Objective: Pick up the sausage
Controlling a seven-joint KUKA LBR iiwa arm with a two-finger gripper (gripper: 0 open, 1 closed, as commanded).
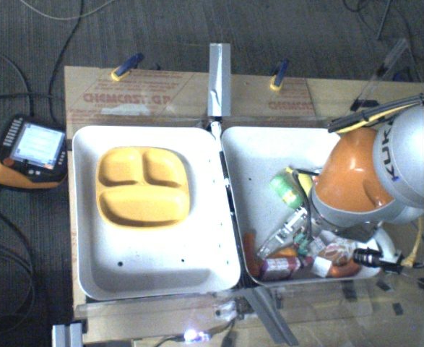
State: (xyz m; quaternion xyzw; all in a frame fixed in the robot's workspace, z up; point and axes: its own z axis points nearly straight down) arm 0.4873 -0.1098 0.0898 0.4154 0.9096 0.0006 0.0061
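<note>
a view from above, looking down at a slant on a brown worktop [161, 92] that sits on dark carpet. at the far left, off the worktop, a handheld control pendant [27, 152] with a lit screen lies on the floor [24, 49], with black cables trailing from it. two clamps, blue and yellow [127, 66] [277, 76], grip the worktop's far edge, and an upright metal strip [219, 82] stands between them, in line with the gap between the bins.

the left white bin [89, 266] holds a yellow divided tray [144, 186], three compartments, lying in the bin's upper half and nothing in them.

the right white bin [258, 157] holds a jumble of small items along its near edge. a green bottle-like item [284, 188] lies near the middle. below it a silvery clear-wrapped packet [284, 233] lies tilted. at the bin's near wall sits a dark red-brown sausage [278, 267], lying roughly level, touching the neighbouring clutter. just right of it are an orange and white item [323, 266] and a reddish wrapped item [339, 254].

the grey arm with its orange band [352, 172] reaches in from the right and hangs over the right side of this bin, covering much of it. the claw [314, 236] is under the orange band, low among the clutter, up and right of the sausage; i cannot tell how it stands.
</note>
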